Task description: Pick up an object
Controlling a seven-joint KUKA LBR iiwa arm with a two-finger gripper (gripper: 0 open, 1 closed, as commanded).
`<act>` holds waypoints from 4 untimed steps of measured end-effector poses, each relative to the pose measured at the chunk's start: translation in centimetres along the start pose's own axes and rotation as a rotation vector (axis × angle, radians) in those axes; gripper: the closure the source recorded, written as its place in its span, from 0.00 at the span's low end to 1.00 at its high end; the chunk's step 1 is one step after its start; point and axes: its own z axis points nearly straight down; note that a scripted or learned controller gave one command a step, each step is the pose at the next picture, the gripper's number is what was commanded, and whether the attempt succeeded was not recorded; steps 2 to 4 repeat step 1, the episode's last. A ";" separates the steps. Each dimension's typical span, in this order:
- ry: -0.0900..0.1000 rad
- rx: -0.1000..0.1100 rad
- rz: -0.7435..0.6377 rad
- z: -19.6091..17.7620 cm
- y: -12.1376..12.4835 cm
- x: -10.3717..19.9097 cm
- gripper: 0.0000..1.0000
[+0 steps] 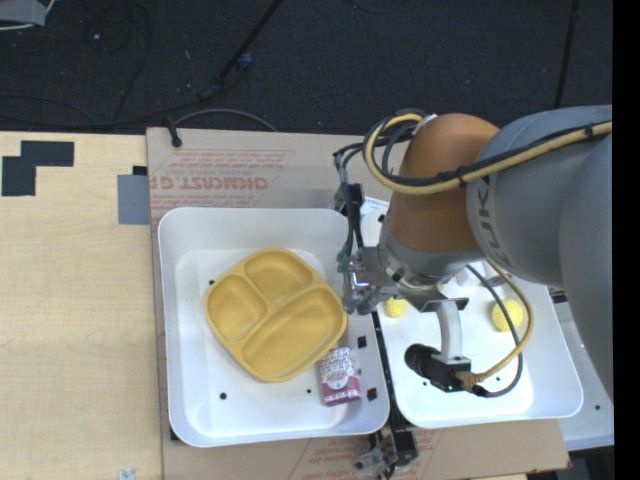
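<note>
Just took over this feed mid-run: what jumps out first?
The big grey arm with its orange band fills the right side, hanging over the right bin. In the left bin lies a yellow divided plate, with a small red packet just beside it. Two small yellow pieces sit in the right bin.

The left bin (180,268) is bare along its left and upper edges. A yellow divided plate (275,313) fills its middle, and a small packet (339,376) lies just below it. Over the right bin (560,398), the arm (470,218) blocks the upper part.
</note>
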 end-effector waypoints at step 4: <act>0.000 -0.004 -0.002 -1.5 -1.7 4.8 1.00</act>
